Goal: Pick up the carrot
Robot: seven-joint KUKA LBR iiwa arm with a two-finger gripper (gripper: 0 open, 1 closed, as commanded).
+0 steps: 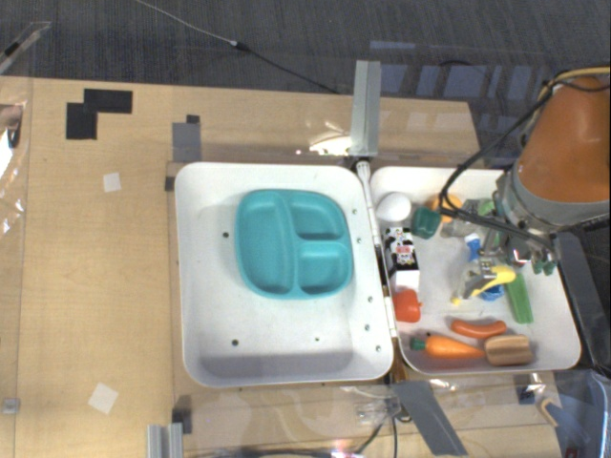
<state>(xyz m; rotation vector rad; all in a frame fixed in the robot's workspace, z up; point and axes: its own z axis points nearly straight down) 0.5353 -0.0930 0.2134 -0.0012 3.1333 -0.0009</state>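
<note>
Below the jaws, well apart — carrot (451,347) on the right bin (563,351) floor.

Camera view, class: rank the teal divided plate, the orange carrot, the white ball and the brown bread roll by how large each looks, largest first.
1. Teal divided plate, by far the largest.
2. Orange carrot, long and slim.
3. Brown bread roll and white ball: these look alike in size, so I would not rank one above the other.
</note>
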